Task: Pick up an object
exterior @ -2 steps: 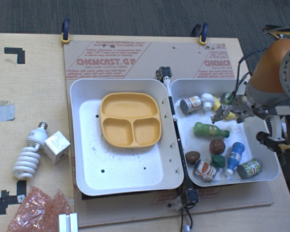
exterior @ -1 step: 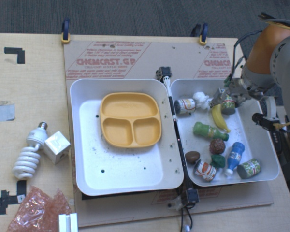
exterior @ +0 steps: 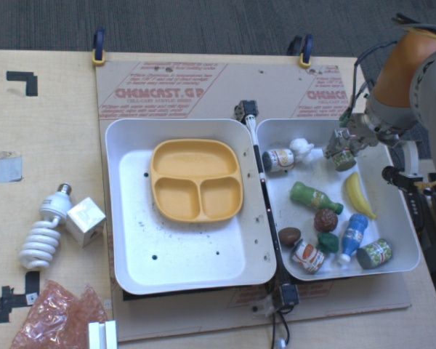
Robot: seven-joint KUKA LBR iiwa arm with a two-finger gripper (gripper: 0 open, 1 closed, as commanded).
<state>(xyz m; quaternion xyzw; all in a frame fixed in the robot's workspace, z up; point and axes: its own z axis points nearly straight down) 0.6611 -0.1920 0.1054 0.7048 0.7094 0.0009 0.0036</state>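
My gripper [exterior: 343, 148] hangs over the far right part of the right bin [exterior: 403, 217]. A small grey-green object [exterior: 344, 160] sits right at its tip; whether it is gripped cannot be made out. Just below lies a yellow banana [exterior: 359, 193]. A green bottle [exterior: 314, 196] lies mid-bin, and a white bottle with a brown label [exterior: 279, 159] lies next to a white figure [exterior: 302, 149] at the far left. A brown ball [exterior: 325, 219], a blue bottle [exterior: 353, 235], a red-and-white can [exterior: 307, 256] and a green-labelled can [exterior: 374, 253] crowd the near end.
The left bin [exterior: 131, 246] holds a yellow divided plate [exterior: 197, 178]. On the bench to the left lie a spiral light bulb [exterior: 43, 230], a white cube [exterior: 86, 218] and a red mesh bag [exterior: 54, 315]. The arm's orange band [exterior: 410, 64] rises at the right.
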